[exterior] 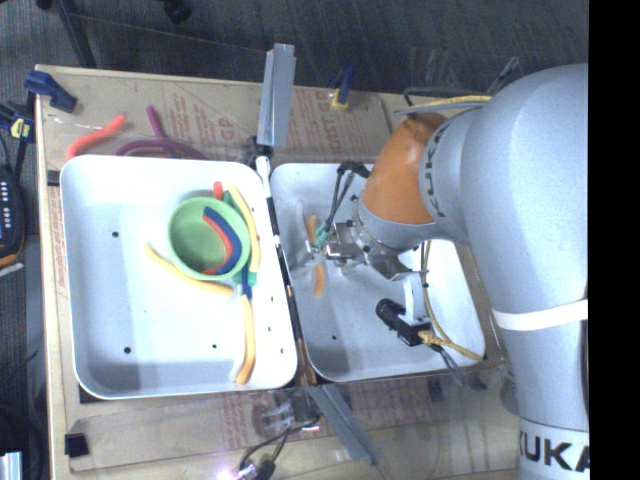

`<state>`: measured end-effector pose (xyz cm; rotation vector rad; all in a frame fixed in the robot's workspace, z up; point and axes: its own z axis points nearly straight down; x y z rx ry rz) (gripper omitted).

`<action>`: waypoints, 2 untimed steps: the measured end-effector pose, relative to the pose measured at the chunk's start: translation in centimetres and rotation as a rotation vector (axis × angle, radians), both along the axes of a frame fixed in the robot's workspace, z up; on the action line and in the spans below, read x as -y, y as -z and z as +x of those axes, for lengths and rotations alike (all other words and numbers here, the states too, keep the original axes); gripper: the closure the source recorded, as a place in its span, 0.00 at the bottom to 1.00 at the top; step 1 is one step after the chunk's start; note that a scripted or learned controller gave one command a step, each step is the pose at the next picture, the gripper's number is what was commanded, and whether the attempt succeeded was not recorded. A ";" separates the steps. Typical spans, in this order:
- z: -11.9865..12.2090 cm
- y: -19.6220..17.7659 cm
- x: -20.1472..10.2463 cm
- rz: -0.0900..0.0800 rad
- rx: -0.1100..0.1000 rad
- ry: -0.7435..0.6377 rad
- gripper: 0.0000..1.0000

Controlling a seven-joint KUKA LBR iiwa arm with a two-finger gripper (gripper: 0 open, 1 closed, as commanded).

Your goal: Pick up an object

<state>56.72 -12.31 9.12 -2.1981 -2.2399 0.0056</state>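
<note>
My gripper [322,252] is low in the right bin [350,353], near its left wall, at the end of the orange-banded wrist [400,183]. A thin orange stick [318,280] shows just below the gripper, and a small teal and orange piece [311,229] lies just above it. Whether either one is between the fingers is hidden by the gripper body. In the left bin [110,298] sits a green bowl [200,238] with a blue curved piece [228,226] and a red one [214,265] in it, and long yellow strips [247,343] lie beside it.
A black cable fitting [398,321] hangs off the arm over the right bin's middle. The grey divider bar [274,93] stands at the back between the bins. Pink and orange tools [150,138] lie on the bench behind the left bin.
</note>
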 end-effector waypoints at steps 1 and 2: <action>0.1 -1.1 0.1 -0.001 0.000 -0.003 1.00; 0.0 -1.0 0.0 -0.001 -0.001 -0.004 0.00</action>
